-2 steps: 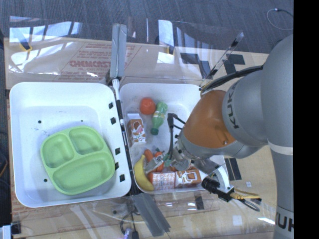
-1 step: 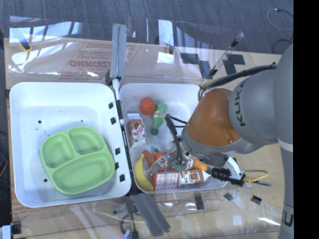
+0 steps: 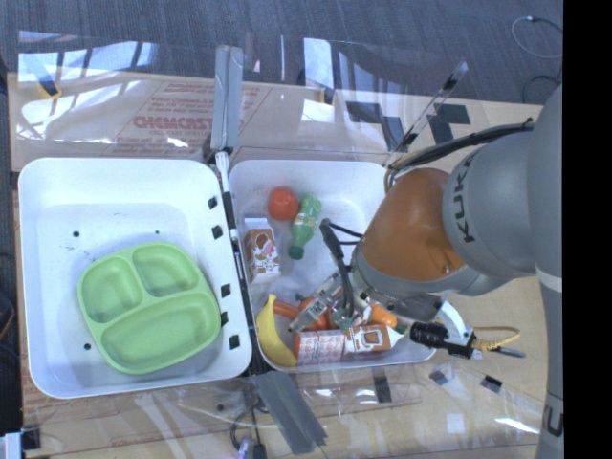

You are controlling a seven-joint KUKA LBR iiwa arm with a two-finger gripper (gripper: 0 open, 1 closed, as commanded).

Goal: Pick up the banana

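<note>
Left of gripper [image 3: 337,306], banana [image 3: 271,336], near bin wall

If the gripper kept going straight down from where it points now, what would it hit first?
Probably the orange-labelled carton lying beside the banana, not the banana itself; the gripper hangs over that clutter, though depth is hard to judge.

Dark grey carpet [image 3: 287,8] fills the top of the frame. Below it, a pale wooden bench [image 3: 497,361] spans the picture, fronted by clear plastic sheeting [image 3: 316,94] that catches bright window-like reflections at upper left and centre.
</note>
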